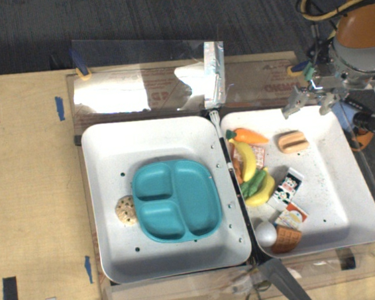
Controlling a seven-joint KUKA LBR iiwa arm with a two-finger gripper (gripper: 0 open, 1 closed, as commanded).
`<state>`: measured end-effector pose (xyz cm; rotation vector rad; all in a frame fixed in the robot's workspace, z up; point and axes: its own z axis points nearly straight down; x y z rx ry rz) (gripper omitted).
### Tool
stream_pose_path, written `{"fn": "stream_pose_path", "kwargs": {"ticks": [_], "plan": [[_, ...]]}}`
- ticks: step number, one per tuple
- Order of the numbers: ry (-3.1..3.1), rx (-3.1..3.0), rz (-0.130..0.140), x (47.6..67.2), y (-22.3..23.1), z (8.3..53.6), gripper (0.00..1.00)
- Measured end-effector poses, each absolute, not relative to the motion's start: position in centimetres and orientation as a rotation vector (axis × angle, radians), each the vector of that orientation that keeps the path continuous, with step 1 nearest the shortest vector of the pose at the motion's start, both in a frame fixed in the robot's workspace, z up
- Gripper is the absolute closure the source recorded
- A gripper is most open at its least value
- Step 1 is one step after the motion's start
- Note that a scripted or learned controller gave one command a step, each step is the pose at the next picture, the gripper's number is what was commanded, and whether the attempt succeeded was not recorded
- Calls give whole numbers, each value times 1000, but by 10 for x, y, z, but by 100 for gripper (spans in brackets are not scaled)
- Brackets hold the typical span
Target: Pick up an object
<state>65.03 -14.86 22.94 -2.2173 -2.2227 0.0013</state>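
Two bins (107,148) | one teal tray (177,199) | one cookie (126,210) | one gripper (310,103)

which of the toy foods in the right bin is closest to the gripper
The hot dog bun, lying alone near the bin's far edge, just below the gripper; the other foods cluster along the left wall.

The pincer (310,102) hangs over the far rim of the right bin (351,182), its fingers spread with nothing between them. That bin holds a hot dog (293,142), bananas (248,166) and a carrot (249,135). The left bin (105,188) carries a teal divided plate (177,199) and a cookie (125,210).
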Motion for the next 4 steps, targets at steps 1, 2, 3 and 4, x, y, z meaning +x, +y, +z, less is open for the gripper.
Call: {"fn": "stream_pose_path", "kwargs": {"ticks": [1, 2, 3, 4], "plan": [[-2324, -2102, 8, 639, -184, 103, 0], [-2513, -1885, -1, 640, -184, 85, 0], [-2515, -1887, -4, 642, -184, 95, 100], [-2465, -1961, -13, 667, -101, 187, 100]]}}
